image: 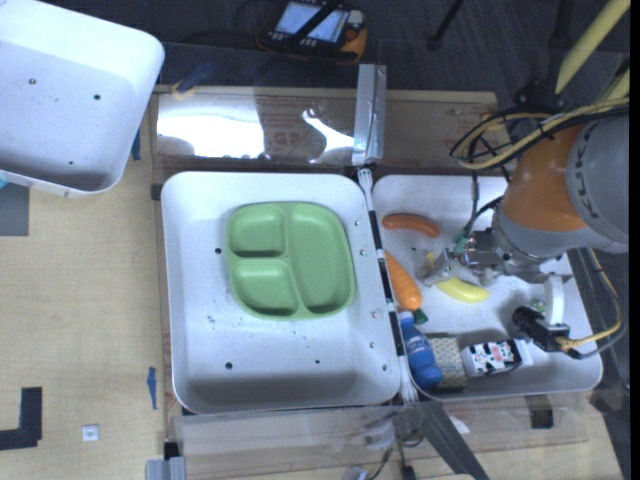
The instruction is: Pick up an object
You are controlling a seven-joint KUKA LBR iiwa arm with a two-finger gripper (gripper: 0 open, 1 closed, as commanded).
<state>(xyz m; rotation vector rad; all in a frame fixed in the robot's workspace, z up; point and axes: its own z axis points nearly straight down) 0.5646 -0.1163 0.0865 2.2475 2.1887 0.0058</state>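
In the right bin lie an orange-red sausage, a carrot, a yellow banana, a blue bottle and a dark box with a white label. My gripper hangs low over the bin's middle, between the sausage and the banana and just above the banana's left end. The arm's orange band sits to its right.
The left bin holds a green divided plate. A metal divider stands behind the bins. A large white box sits at the upper left. Cables trail over the right bin's right side.
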